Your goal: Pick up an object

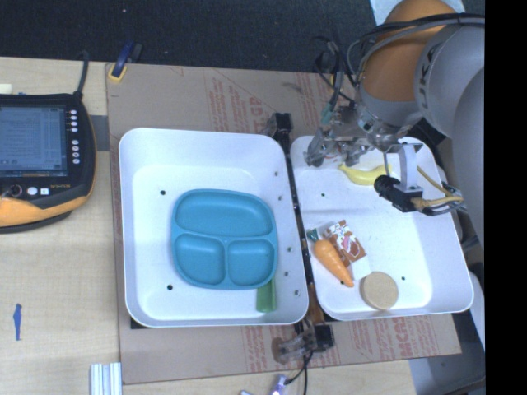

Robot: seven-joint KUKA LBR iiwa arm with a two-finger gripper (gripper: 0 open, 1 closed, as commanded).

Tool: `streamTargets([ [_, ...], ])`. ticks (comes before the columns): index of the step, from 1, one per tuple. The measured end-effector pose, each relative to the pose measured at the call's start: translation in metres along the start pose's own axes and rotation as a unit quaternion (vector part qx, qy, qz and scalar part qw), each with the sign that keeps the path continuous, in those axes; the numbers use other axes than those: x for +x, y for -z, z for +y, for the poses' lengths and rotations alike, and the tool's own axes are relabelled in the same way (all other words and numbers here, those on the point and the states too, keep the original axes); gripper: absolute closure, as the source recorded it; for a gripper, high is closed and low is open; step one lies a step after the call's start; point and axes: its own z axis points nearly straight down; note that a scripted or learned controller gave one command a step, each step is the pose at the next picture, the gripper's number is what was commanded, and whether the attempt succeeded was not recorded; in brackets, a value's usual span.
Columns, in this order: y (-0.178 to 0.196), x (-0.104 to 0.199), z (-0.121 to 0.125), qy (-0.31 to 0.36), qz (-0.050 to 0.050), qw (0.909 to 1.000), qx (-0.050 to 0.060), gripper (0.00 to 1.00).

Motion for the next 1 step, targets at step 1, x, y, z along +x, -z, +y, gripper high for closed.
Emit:
streamTargets([
  [1, -0.0011, 0.0153, -0.0119, 0.001, 0.000, 1.0000, 0.002, 1.00],
])
